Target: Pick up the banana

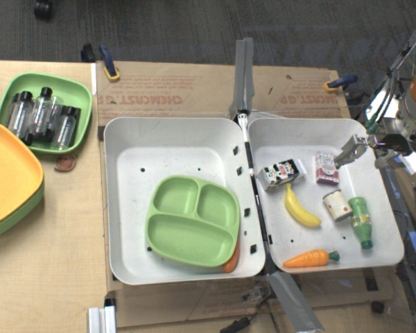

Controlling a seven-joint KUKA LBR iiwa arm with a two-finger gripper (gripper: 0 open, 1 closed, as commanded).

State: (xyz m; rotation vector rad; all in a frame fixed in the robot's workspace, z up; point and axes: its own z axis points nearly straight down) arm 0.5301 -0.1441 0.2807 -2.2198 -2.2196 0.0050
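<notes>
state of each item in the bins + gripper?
banana: lying flat in right bin, ungrasped
carrot: lying near front wall
green bottle: on its side
green tray: flat in left bin
gripper: above right bin, holding nothing

Surface (pixel 62 255): wood, with cardboard sheet (pixel 194 92) under two white bins (pixel 118 207) side by side toward right edge. Near left edge: stacked orange plates (pixel 7 179); green tray (pixel 80 103) of bottles toward rear left corner. Clamps (pixel 109 66) at cardboard's rear edge.
</notes>
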